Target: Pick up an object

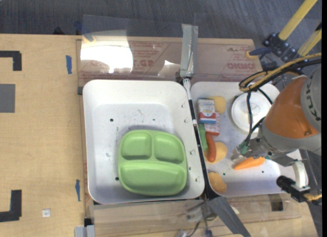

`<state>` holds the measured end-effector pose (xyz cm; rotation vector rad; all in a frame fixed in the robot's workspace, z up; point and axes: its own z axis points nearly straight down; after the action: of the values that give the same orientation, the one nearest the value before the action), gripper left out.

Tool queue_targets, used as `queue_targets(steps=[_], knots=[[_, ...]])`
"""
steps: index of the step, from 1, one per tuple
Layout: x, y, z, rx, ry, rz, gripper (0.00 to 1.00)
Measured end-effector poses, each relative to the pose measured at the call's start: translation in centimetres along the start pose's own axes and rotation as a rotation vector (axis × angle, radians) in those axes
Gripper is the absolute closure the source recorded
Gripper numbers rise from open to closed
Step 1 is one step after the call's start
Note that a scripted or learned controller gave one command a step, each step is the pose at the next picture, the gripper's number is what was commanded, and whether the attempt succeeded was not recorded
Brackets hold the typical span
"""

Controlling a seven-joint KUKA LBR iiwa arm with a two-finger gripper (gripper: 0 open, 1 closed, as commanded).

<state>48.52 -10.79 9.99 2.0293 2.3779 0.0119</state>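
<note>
The right bin [265, 180] holds several small items. An orange carrot [249, 163] lies near its front, with a green bit at its left end. My gripper [249, 150] hangs right above the carrot, under the arm's orange band [287, 112]. Left of it sit a yellow round fruit [219, 151] and a red chili [210, 149]. A red and white carton [207, 111] and a small yellow piece [219, 103] lie at the back. A tan round item [216, 181] rests in the front left corner.
A white bowl [245, 112] stands at the back of the right bin, partly under the arm. The left bin [102, 108] holds a green divided tray [152, 163]. Yellow and black cables [265, 75] loop over the arm at the back right.
</note>
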Motion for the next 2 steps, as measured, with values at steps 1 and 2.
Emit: queue_targets(steps=[1,2], knots=[[-11.9,2.6,0.2,0.012,0.009,-0.255,1.0],[-12.3,3.1,-14.0,0.001,-0.001,-0.358,1.0]])
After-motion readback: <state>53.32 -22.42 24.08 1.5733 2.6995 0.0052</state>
